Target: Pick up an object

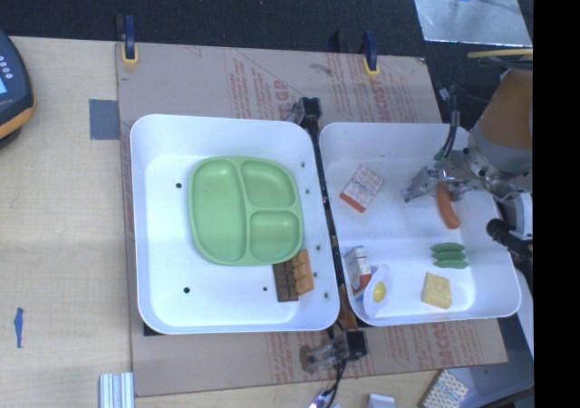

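Note:
My gripper reaches in from the right and hangs over the upper right part of the right bin. An orange-red sausage lies directly under it, its upper end hidden by the gripper head. In the same bin lie a red and white packet, a green pea pod, a yellow cheese block, a small red-labelled bottle and a fried egg piece. The left bin holds a green divided plate and a brown waffle bar.
The grey arm with its orange band covers the right bin's far right side. The two bins meet at a dark seam with a clip at its top. A yellow-edged device sits at the far left of the bench.

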Robot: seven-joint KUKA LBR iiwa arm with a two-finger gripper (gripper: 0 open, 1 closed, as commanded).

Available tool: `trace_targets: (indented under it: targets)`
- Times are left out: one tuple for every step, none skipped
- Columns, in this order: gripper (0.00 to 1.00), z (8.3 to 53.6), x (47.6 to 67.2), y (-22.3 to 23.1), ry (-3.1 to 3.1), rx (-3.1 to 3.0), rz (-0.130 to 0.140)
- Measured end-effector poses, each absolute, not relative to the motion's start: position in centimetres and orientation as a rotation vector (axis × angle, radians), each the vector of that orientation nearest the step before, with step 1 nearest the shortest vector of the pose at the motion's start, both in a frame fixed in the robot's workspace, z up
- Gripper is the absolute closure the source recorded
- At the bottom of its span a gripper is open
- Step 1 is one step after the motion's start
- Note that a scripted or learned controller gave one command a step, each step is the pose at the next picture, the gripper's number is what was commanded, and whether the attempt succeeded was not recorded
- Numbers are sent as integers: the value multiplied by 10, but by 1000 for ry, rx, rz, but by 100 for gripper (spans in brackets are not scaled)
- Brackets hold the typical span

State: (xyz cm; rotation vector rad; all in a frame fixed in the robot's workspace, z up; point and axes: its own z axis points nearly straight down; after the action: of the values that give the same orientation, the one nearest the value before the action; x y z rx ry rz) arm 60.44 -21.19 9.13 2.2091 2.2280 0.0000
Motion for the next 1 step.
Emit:
trace_targets:
  targets:
    - [0, 163, 650, -212, 2224, 2210, 4]
